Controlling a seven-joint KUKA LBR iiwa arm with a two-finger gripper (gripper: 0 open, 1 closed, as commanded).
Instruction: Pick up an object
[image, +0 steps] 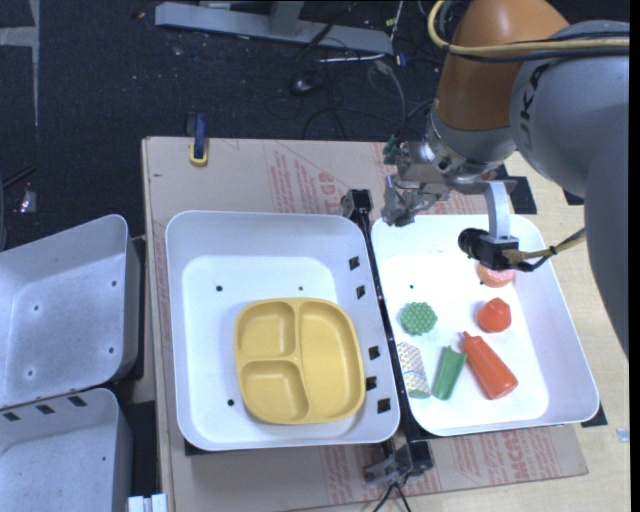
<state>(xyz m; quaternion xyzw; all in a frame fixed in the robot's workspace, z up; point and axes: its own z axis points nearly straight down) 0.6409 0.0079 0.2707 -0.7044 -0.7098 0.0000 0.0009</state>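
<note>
My gripper (403, 212) hangs over the far left corner of the right bin (560, 330), with nothing seen in it. Several things lie in that bin, all nearer the front than the gripper. A green bumpy ball (417, 318) sits left of centre. To its right is a small red-orange piece (494, 315). An orange bottle (490, 367), a green cylinder (449, 372) and a small patterned packet (412, 368) lie along the front. A peach-coloured thing (494, 274) lies toward the back, partly hidden by the wrist.
The left bin (200, 300) holds a yellow divided plate (299, 360). A black rail with clips (372, 300) runs between the two bins. The arm (540, 80) comes in from the upper right. Grey trays (60, 300) stand off the bench at left.
</note>
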